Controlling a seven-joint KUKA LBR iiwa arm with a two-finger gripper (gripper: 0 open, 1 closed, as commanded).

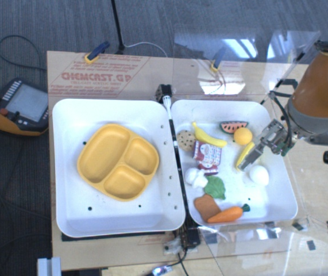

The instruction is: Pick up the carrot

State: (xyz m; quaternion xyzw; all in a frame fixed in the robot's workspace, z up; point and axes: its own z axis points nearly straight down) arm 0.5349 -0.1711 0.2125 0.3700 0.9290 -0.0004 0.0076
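The gripper is seen right of centre in the frame, low over the right bin, and whether anything is held cannot be told. It is positioned just beside a white egg and a yellow piece. The carrot is found lower in the frame, near that bin's bottom edge, touching a brown piece.

Carrot lies against the near wall; brown bread touches its left; right side open.
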